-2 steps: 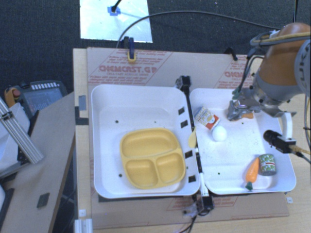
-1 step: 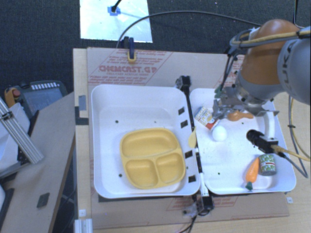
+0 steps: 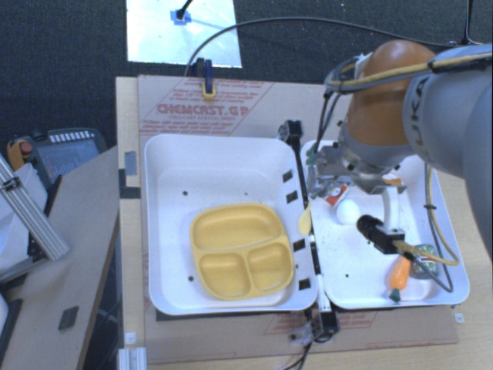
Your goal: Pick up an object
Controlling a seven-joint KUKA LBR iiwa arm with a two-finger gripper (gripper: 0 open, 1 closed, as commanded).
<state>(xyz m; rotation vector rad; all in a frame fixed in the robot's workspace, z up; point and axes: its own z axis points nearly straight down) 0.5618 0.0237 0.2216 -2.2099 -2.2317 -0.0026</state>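
Note:
My gripper [image 3: 330,182] hangs low over the back left part of the right bin [image 3: 439,287], under the grey and orange wrist. Just in front of it lie a red and white item [image 3: 336,197] and a white egg-shaped ball [image 3: 347,211]; whether the gripper touches either is hidden. An orange carrot [image 3: 399,273] lies near the bin's front right. A pale yellow piece [image 3: 305,220] rests against the divider between the bins.
The left bin [image 3: 166,206] holds a yellow three-compartment tray [image 3: 241,250] at its front. Black clips line the divider [image 3: 300,199]. A small dark, greenish thing [image 3: 420,264] lies beside the carrot. Cardboard lies under both bins.

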